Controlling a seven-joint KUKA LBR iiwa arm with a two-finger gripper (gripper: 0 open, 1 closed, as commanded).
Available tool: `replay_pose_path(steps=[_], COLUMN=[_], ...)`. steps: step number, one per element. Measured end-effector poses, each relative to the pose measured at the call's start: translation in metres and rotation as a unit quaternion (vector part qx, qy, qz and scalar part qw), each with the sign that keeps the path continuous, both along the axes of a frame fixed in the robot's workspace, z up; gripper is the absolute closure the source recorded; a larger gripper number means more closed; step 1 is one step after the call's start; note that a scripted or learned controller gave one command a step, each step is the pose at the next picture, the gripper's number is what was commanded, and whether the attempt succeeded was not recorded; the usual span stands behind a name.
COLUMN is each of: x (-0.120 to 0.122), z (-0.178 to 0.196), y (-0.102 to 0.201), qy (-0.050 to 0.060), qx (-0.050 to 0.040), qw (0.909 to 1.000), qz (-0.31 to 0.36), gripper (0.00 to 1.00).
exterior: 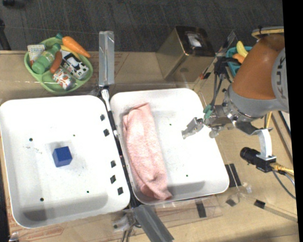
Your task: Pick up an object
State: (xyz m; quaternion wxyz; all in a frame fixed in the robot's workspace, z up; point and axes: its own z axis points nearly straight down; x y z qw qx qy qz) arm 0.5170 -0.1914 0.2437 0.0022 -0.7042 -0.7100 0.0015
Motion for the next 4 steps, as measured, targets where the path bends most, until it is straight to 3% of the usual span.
replay_pose_path(steps=[1,2,3,4], x=[0.055,0.052,0.052,0.087], z=[-0.065,-0.152,-0.143,-0.052], y=[0.050,0.072,0.072,0.146], qy=[0.001,-0.001,0.000,-0.001], qx=[-0.0002,-0.0001,0.0000,0.0002], qw=[1.0000,0.9996,0.9995,0.9976], qz=[-0.009,0.029,0.031,0.069], gripper=[0.00,0.00,1.00,1.00])
